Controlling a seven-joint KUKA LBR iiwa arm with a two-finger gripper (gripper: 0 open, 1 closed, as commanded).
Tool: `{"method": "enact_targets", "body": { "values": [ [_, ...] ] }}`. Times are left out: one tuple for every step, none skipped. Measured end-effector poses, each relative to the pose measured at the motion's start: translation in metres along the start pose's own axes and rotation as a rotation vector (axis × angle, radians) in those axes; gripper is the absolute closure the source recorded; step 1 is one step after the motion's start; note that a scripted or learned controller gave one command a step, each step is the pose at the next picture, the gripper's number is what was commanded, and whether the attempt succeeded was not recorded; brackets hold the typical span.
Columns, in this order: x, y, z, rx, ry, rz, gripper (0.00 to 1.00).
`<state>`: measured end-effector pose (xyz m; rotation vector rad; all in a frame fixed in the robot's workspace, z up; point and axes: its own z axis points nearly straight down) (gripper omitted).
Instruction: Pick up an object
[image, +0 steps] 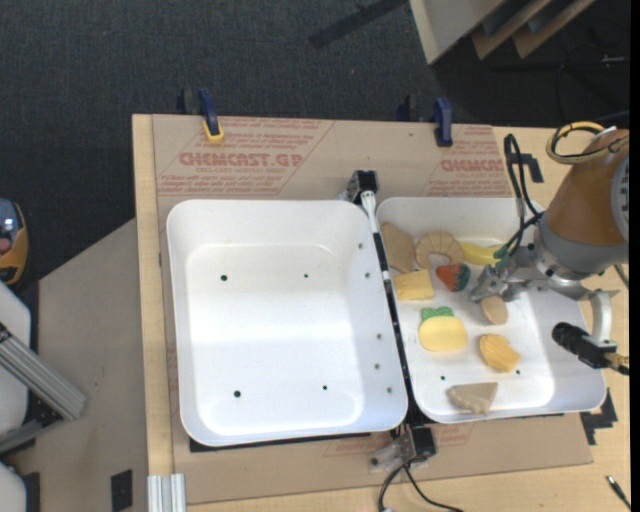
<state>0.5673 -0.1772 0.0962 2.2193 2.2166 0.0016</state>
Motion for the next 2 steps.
{"method": "enact_targets", "body": {
  "values": [
    [0.095, 0.047, -0.095, -0.01, 0.006, -0.013, 1.0],
    [0.152, 0.094, -0.089, -0.001, 0.002, -0.008, 1.0]
  ]
}}
